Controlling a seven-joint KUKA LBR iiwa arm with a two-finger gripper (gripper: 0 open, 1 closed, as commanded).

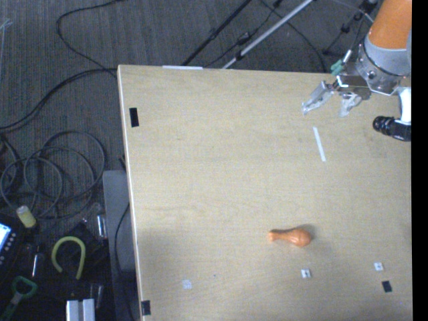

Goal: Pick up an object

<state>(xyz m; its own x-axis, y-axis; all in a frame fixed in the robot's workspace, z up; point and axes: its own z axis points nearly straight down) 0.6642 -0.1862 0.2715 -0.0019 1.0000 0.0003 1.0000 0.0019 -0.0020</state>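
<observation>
You have no brand, label or writing to read here: the small markers on the bench (200, 179) are too small to make out. These are a black tab (134, 117) near the far left edge, another black tab (146, 307) at the near left edge, two pale square markers (305, 273) and (378, 267), and a small dark one (386, 286).

The surface you are looking at is a plain tan board. No walled bin can be made out on it, and nothing sits inside a container.

Your gripper (329, 103) hangs at the upper right of the view, below the grey wrist and the orange band (393, 19). Its two silvery fingers (314, 102) are spread apart, pointing down and to the left, with nothing between them.

The thing to pick, an orange pear-shaped object (291, 237), lies on its side well below the gripper and a little to its left, toward the near edge. Its narrow neck points left and its rounder end points right. It is well apart from the fingers.

Between the gripper and that object, just below the fingers, lies a thin white stick (319, 144), slanted and flat on the board.

Far to the gripper's left, off the bench, dark cables (47, 172) coil on the grey carpet beside a green hooked piece (68, 251).
</observation>
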